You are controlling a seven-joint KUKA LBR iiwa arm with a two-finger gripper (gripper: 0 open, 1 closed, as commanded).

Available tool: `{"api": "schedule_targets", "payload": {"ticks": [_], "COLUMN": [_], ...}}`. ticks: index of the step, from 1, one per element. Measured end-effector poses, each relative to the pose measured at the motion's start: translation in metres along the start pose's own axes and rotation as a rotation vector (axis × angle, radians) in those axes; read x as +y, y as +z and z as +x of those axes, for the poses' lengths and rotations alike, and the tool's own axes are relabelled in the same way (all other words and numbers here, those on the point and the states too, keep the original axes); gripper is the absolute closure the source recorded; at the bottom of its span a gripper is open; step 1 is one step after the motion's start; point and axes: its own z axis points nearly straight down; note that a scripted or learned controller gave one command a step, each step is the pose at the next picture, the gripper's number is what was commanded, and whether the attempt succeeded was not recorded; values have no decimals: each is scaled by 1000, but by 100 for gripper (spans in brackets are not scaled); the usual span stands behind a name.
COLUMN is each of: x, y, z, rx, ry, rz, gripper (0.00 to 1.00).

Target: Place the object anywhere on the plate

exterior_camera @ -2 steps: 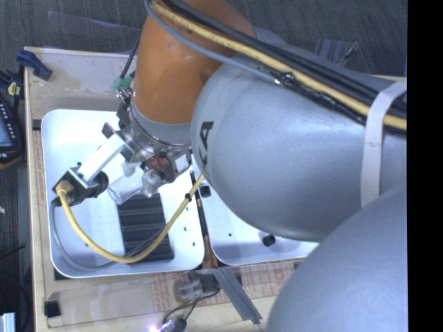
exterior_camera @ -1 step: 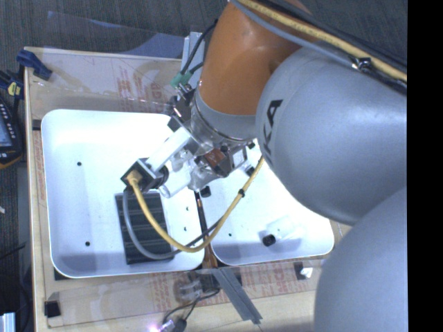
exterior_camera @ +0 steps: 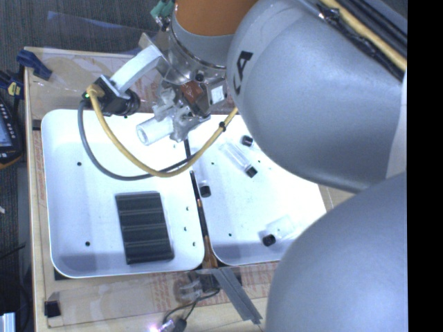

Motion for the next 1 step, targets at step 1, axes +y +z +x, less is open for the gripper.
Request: {"api": "schedule_targets", "payload": {"ticks": [1], "x": [-64], "y": [140], "z": [-32], "rx": [-9], "ry": [-9], "rz": [0], "gripper": [100]}}
